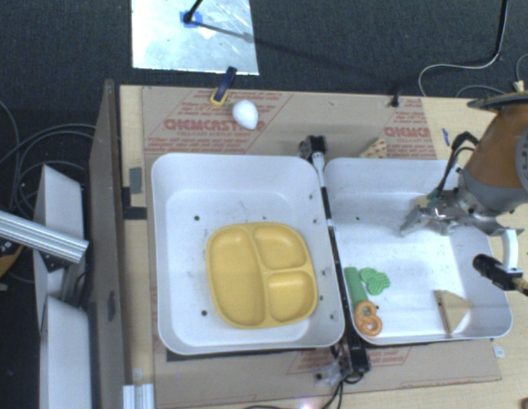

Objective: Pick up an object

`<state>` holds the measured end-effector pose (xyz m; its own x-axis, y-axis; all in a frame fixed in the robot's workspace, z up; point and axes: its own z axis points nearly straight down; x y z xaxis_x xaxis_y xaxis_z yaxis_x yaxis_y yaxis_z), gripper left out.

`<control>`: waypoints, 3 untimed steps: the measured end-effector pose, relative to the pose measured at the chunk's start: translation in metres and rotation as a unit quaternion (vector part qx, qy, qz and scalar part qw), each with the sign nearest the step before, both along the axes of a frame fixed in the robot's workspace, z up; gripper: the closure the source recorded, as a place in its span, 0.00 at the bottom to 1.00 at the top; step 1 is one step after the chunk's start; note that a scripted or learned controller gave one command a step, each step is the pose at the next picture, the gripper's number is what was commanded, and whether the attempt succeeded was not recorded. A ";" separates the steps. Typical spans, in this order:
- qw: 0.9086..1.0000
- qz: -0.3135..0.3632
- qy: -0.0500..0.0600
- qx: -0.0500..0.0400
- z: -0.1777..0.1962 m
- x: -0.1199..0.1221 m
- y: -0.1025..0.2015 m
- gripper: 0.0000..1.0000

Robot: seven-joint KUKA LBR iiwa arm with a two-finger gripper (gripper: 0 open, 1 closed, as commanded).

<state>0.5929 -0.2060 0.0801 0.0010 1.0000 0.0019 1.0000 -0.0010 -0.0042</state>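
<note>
The pincer [415, 221] was seen spread and ungrasping over bare floor in the right bin [392, 177]; the green toy [366, 281], seemingly the nearest candidate, lay untouched by the divider.

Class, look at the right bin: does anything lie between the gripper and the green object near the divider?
Nothing visible does. The gripper sits over the right bin, and bare white floor separates it from the green object. The orange piece lies beyond it.
</note>
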 end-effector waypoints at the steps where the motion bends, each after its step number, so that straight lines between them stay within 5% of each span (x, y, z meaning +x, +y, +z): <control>1: 1.000 0.005 -0.007 -0.002 0.006 0.080 0.022 0.00; 2: 1.000 0.001 -0.004 -0.001 0.005 0.072 0.009 0.00; 3: 1.000 0.003 -0.006 -0.002 0.017 0.074 0.009 1.00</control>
